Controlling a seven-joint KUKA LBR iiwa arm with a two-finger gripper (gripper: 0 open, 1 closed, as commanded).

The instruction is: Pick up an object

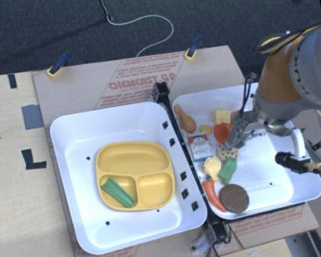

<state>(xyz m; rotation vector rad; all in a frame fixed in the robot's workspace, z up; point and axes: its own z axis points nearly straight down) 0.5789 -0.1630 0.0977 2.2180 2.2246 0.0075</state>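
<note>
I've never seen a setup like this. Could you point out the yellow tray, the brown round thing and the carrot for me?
yellow tray (134, 154): camera view, bare top compartment.
brown round patty (233, 198): camera view, centre of its top face.
carrot (213, 195): camera view, middle of its orange body.

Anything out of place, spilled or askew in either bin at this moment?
Nothing looks spilled or damaged. One green piece lies in the yellow divided plate in the left bin; the other toy foods are crowded against the right bin's left side, near the claw.

Small toy foods (219, 163) lie clustered in the right bin (282, 192).
</note>
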